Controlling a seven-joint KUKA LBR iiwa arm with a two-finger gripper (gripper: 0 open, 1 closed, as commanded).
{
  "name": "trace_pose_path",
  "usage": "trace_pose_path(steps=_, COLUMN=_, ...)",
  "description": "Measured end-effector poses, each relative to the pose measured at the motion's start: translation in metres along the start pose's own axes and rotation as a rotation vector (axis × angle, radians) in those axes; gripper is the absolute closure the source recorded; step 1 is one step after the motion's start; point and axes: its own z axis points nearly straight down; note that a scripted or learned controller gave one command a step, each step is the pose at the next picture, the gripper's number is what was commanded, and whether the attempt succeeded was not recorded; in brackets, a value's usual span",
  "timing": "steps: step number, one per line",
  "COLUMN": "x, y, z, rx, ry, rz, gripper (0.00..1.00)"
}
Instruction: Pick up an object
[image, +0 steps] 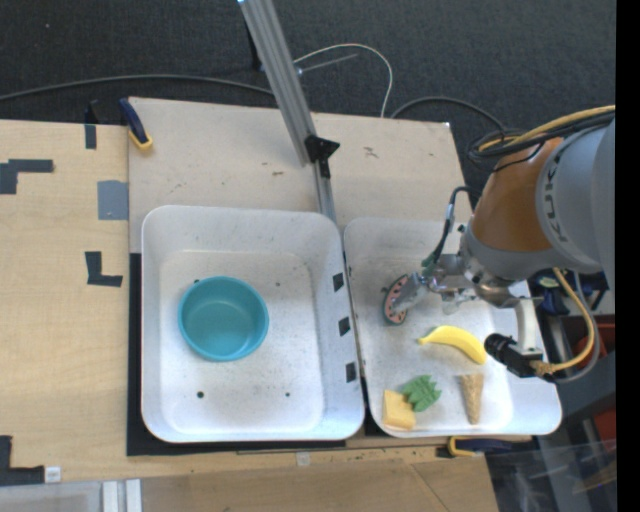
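Small reddish-grey object (397, 300) lying in the right bin (375, 245) near its left wall, gripper (425, 280) hovering just beside it — finger state impossible to tell, banana (455, 342) resting nearby, teal bowl (224, 318) sitting in the left bin (160, 235).

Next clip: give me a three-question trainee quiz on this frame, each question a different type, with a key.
1. True or false: the teal bowl sits in the left bin.
2. Multiple choice: which item lies nearest the right bin's front edge? A) the banana B) the yellow block C) the teal bowl
3. Fill in: the waffle cone lies to the ____ of the green leafy toy in the camera view.

Key: 1 true; 2 B; 3 right.
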Motion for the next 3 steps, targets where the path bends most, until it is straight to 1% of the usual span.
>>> trace_pose_path(steps=1, x=0.0, y=0.0, z=0.051, rx=-0.007, ry=-0.002, rz=0.0, gripper=0.0)
trace_pose_path(steps=2, x=0.001, y=0.0, z=0.04, rx=-0.006, ry=0.0, rz=-0.001, gripper=1.0)
trace_pose_path(steps=3, x=0.0, y=-0.006, z=-0.004, rx=-0.009, ry=-0.001, rz=0.0, gripper=1.0)
